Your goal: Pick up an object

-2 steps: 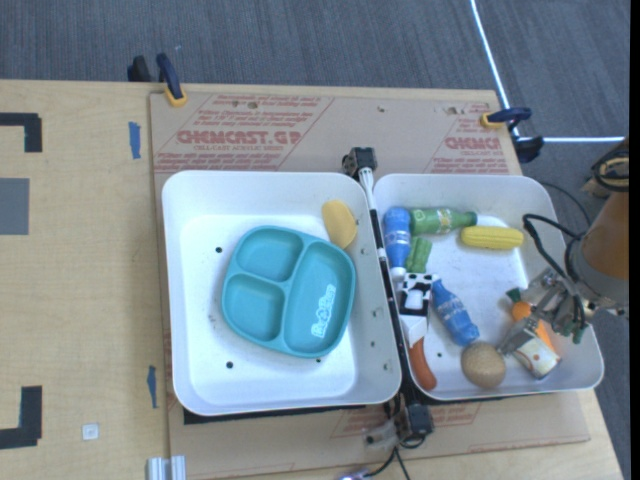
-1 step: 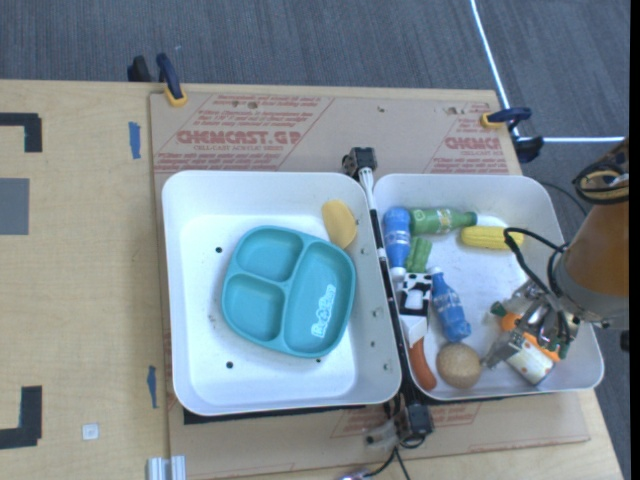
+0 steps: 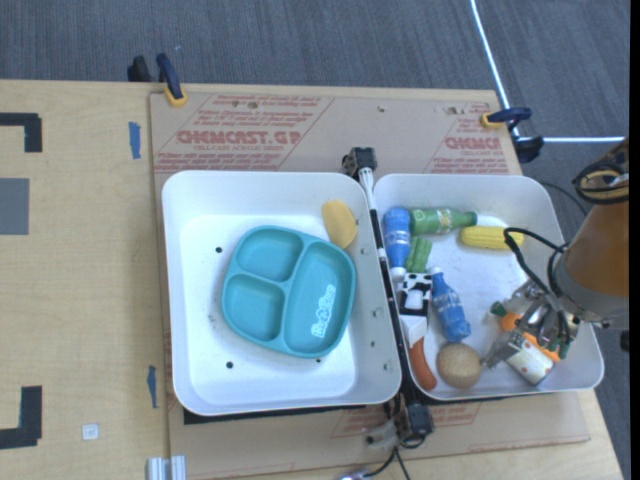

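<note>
— Which object would you go for?
— The white-and-orange piece (image 3: pixel 531 359) in the right bin's (image 3: pixel 548 200) near corner, right under your gripper (image 3: pixel 528 334). It looks small, light and hard; take it across its narrow middle.
— And the arm?
— It reaches in from the right, wrist low over that corner. Whether the jaws are apart or together, you can't tell. A brown ball (image 3: pixel 459 364) lies just beside.

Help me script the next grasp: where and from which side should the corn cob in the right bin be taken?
Take the corn cob across its middle, coming straight down from above. It lies flat and lengthwise left to right near the right bin's far wall, so closing across its narrow width fits best. The green bottle lies close by on its far left side, so a grip nearer the right half probably leaves more room.
</note>
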You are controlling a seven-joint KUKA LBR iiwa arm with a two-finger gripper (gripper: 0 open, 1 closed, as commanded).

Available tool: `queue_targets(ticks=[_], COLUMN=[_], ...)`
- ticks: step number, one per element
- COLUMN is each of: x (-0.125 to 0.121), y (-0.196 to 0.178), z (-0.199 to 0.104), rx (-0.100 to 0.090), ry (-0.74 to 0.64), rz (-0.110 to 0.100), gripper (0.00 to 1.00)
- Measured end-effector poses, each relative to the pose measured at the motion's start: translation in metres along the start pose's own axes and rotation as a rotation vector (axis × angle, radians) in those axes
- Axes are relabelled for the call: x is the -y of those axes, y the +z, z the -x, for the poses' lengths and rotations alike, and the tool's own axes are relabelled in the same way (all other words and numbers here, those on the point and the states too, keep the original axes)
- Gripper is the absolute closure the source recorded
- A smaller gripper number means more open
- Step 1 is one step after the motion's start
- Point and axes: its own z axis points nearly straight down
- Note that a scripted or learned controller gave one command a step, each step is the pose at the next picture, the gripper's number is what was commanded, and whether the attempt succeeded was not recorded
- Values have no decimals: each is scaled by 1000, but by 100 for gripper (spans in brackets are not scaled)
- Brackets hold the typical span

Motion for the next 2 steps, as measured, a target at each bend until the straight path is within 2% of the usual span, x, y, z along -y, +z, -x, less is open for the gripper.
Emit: queue_targets(ticks=[1,2], x=[-11,-11], y=[0,-11], z=[-6,-4], rx=[-1,7], ry=[356,358], rz=[1,3], gripper=[0,100])
